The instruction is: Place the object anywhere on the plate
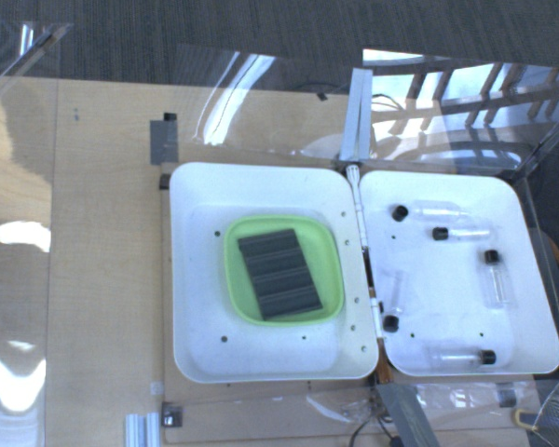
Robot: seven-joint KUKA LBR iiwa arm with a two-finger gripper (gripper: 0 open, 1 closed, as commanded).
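Note:
A green square plate (328, 266) sits in the middle of the left white bin (196, 324). A dark grey ribbed block (279, 274) lies flat on the plate, turned a little off square. In the right bin (531, 277) several clear plastic vials with black caps lie scattered: one at the top (429, 213), one just below it (463, 233), one on the right side (493, 277), one near the left wall (392, 302) and one at the bottom (461, 355).
A grey metal post (357, 112) rises behind the seam between the bins. A small grey bracket (164, 139) stands on the wooden bench at the left bin's far corner. Cables and clear plastic lie along the front edge (401, 417).

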